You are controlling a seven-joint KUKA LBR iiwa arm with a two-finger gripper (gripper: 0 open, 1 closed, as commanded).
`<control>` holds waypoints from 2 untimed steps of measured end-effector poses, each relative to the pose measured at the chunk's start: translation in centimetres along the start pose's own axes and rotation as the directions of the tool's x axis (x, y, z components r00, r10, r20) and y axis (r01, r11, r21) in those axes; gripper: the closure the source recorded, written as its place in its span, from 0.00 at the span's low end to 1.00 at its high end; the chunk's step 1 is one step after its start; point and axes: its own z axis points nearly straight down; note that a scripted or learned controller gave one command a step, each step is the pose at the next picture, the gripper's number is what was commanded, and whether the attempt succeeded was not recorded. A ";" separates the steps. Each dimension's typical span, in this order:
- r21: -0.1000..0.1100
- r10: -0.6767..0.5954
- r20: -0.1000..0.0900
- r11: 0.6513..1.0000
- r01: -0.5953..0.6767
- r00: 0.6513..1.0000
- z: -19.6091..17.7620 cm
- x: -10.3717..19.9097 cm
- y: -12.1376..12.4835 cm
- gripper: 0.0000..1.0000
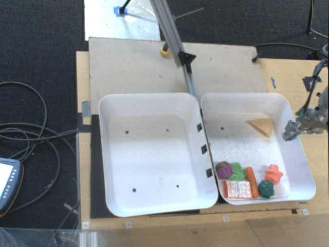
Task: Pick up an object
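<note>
You see the gripper (291,131) at the right bin's (241,104) right rim beside the tan wedge (261,126), finger state impossible to tell.

Left white bin (154,153) well left of the jaws, black cables (31,133) and tablet (7,181) farther left, wooden counter (216,68) behind.

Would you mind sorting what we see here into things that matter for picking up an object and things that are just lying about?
Part of the job:
gripper at the right bin's edge
wedge
purple toy
green toy
carrot
small box
orange toy
dark green ball

Just lying about:
left bin
cables
tablet
metal pole
</note>
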 end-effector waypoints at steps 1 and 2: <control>0.006 0.000 -0.002 1.000 0.000 1.000 0.1 0.0 0.1 1.00; 0.005 -0.004 -0.004 1.000 0.004 1.000 0.9 4.3 2.6 1.00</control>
